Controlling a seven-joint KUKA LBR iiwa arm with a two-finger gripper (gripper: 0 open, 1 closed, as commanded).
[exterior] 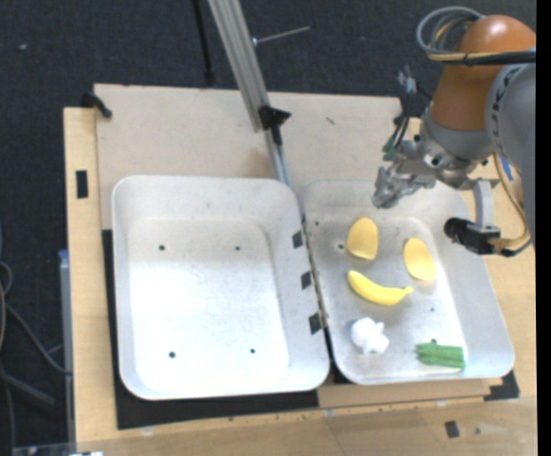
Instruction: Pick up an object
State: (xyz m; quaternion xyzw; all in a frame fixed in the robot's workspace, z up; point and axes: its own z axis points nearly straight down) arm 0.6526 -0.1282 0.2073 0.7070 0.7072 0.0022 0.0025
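Gripper (389,194) over right bin's (480,297) far edge, grip unclear; yellow piece (362,238) just below, seemingly apart.

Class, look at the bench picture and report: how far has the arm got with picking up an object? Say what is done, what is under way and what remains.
Done: nothing looks lifted; the banana, two yellow pieces, white object and green object all lie in the right bin. Under way: the gripper hangs over that bin's far edge, near the closer yellow piece. Left: descend, grasp, lift.
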